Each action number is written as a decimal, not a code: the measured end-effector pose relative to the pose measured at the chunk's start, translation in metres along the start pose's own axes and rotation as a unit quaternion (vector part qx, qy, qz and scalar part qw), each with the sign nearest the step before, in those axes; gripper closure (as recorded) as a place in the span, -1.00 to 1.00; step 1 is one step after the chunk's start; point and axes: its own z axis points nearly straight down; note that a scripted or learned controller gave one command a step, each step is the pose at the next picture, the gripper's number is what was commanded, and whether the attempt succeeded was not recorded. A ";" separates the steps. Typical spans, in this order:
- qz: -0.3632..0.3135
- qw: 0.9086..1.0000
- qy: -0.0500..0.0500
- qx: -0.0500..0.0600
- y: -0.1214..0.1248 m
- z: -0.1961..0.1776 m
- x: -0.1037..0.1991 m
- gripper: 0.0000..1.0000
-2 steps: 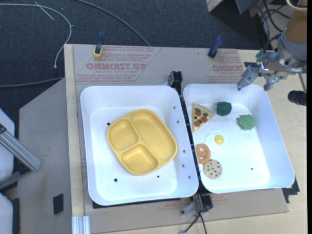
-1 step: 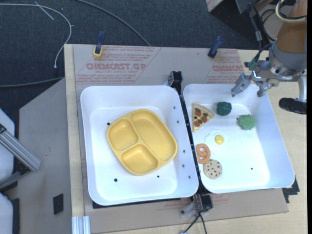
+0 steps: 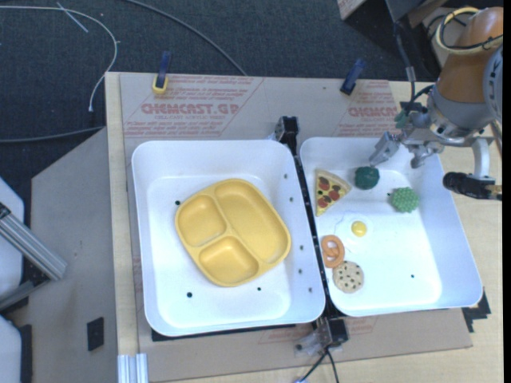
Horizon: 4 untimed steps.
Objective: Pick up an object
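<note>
Left shallow plastic bin: was plain white.
Right shallow plastic bin: was white too.
Three-compartment plastic tray: was yellow all over.
Toy pizza slice: was tan, with red topping and dark spots.
Small round ball: was dark green.
Knobbly broccoli piece: was lighter green.
Toy fried egg: was white with a yellow yolk.
Toy pretzel: was orange.
Round toy cookie: was tan with dark chips.
Arm: was grey with an orange band.
Cardboard-covered bench: was tan with red lettering.
</note>
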 end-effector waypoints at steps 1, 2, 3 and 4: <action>-0.001 1.000 0.000 0.001 -0.001 0.062 0.003 -1.00; -0.001 1.000 0.000 0.001 -0.001 0.048 0.003 1.00; 0.000 1.000 -0.001 -0.005 0.001 0.003 -0.001 1.00; 0.000 1.000 -0.002 -0.005 0.002 -0.046 -0.001 1.00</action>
